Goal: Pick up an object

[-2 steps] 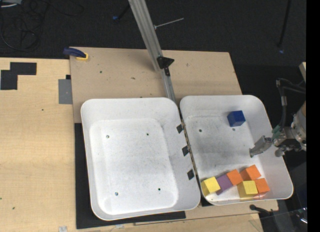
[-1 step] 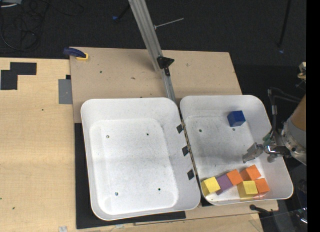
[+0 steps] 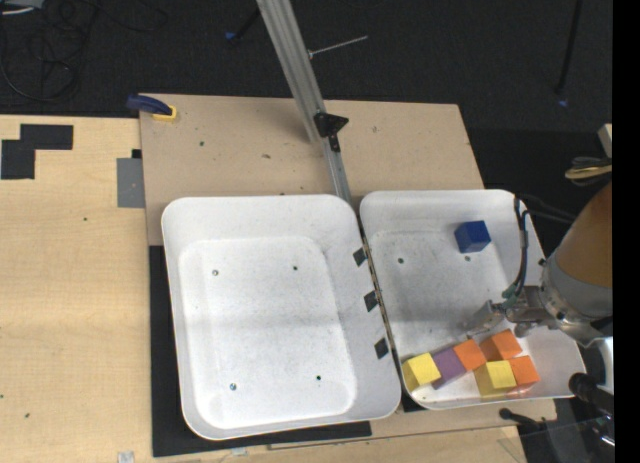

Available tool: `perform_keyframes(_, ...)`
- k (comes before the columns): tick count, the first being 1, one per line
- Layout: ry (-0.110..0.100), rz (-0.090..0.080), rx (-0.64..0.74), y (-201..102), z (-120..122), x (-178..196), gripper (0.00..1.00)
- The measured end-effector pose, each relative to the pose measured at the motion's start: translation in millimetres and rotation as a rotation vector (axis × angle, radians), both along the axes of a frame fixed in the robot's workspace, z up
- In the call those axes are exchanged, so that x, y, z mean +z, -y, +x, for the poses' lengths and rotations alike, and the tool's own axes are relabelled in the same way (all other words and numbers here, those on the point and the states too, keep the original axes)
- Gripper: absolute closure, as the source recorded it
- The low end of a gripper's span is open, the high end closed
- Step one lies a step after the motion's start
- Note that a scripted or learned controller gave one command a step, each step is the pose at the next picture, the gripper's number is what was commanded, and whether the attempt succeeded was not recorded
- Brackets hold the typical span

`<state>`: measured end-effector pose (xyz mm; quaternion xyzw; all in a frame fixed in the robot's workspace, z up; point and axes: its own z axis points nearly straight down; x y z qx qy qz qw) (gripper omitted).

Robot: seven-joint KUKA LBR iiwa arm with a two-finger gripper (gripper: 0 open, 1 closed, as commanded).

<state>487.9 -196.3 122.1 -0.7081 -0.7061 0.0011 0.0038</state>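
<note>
Two shallow white plastic bins sit side by side on a pale wooden bench (image 3: 300, 146). The left bin (image 3: 265, 316) shows a bare speckled floor with a few small dark dots. The right bin (image 3: 440, 221) holds the loose objects.

A small blue cube (image 3: 472, 236) lies alone toward the far side of the right bin, well apart from the rest. At the near right corner of that bin, a cluster of small blocks is packed together: a yellow cube (image 3: 422, 369) at the left end, a purple block (image 3: 450, 370) just beside it, an orange block (image 3: 470, 355) touching the purple one, another orange block (image 3: 506, 343) farther right, a second yellow cube (image 3: 494, 378) at the near edge, and an orange piece (image 3: 527, 371) beside it.

The grey arm with its orange band (image 3: 590, 241) reaches in from the right edge, and its two-finger gripper (image 3: 497, 313) hangs low over the right bin, just above the far side of the block cluster. Whether the claw is spread or pressed together cannot be told, since its tip is small and blurred against the blocks.

A slanted grey metal rail (image 3: 295, 61) rises from the bench behind the bins.
</note>
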Motion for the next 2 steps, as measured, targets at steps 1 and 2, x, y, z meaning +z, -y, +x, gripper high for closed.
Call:
perform_keyframes(1, 0.008, -0.004, -0.007, 3, 2, 13, 1.00)
perform_keyframes(2, 0.010, -0.005, 0.006, 11, 9, 61, 1.00)
